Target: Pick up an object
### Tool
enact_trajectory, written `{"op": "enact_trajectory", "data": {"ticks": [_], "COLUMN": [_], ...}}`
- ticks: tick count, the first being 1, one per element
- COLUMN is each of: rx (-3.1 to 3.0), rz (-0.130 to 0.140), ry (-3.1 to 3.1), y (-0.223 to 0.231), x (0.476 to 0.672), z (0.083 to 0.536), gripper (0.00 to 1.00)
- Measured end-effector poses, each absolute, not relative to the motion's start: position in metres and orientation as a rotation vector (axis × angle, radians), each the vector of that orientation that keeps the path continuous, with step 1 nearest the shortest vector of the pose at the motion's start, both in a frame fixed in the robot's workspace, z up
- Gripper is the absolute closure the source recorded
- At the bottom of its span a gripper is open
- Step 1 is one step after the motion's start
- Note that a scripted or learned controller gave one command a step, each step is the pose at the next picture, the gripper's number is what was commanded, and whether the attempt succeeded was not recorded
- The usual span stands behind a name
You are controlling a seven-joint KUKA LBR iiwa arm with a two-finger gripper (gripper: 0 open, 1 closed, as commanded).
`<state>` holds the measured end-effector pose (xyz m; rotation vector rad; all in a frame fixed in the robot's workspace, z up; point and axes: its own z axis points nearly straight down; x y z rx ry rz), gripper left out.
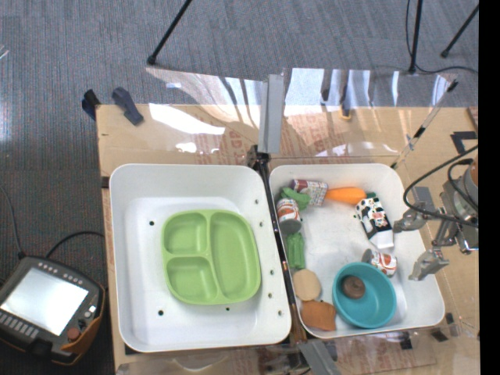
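Gripper (421, 246) spread wide, holding nothing, at the right bin's (431, 299) edge. We'd go for the small can (383, 262) just beside it toward bin centre: light, stiff, slick sides, so we pinch across its middle

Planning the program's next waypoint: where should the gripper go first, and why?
Probably move the gripper left, inward over the right bin. It sits at that bin's right rim, open, with nothing between its fingers, while the nearest things, the small can and the teal bowl, lie just inside.
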<state>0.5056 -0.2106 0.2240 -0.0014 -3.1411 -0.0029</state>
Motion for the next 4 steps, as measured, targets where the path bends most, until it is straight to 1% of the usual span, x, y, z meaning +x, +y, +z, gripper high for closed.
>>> {"op": "enact_trajectory", "data": {"ticks": [1, 2, 3, 4], "rx": [-0.022, 0.176, 0.202, 0.196], "rz": [-0.003, -0.006, 0.005, -0.002], "ry": [-3.142, -3.141, -3.148, -3.138], "y": [-0.212, -0.128, -0.177, -0.197], "x": [0.534, 0.608, 0.508, 0.574], "z": [0.087, 0.088, 0.098, 0.088], "gripper": [0.0, 0.0, 0.0, 0.0]}}
